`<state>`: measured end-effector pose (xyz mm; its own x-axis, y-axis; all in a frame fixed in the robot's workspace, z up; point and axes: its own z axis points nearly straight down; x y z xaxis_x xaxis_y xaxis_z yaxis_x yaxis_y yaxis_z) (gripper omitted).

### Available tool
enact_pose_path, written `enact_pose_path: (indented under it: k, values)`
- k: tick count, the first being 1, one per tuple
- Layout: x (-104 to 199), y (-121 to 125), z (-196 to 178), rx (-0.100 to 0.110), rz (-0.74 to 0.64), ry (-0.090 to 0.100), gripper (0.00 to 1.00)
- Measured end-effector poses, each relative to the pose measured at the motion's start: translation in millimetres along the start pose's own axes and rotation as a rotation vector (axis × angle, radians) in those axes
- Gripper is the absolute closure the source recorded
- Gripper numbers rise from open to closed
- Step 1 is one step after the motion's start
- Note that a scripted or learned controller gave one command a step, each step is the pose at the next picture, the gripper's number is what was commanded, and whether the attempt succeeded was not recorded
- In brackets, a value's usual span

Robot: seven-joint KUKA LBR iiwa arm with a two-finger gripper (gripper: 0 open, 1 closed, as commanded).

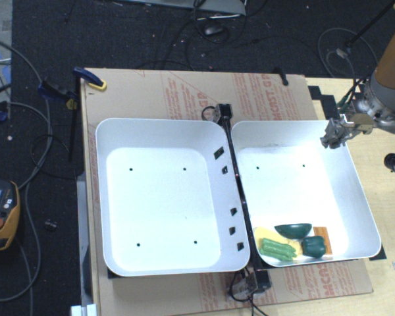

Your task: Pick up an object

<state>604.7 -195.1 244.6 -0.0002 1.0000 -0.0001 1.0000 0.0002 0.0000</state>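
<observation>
The jaws, state I cannot tell, hang over the right bin far rim; the green toy pieces lie at its near edge, well apart.

Bright, even light from overhead falls on the two white bins, whose floors are nearly washed out, with only soft grey shading along their walls. The dark floor around the bench stays dim and grainy. The whole picture is slightly soft, and the gripper shows as a blurry smudge.
</observation>
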Motion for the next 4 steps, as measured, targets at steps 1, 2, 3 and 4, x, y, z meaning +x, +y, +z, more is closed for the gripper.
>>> enact_pose_path:
  k: [1, 2, 3, 4]
  values:
    - [10.3, -60.3, 114.3, 0.01, 0.001, 0.003, 0.0]
    - [37.1, -11.2, -13.8, -0.009, -0.003, -0.001, 0.0]
    - [30.2, -106.1, 119.0, 0.01, 0.003, 0.002, 0.0]
    - [31.0, -102.8, 104.9, 0.0, 0.0, 0.0, 1.0]
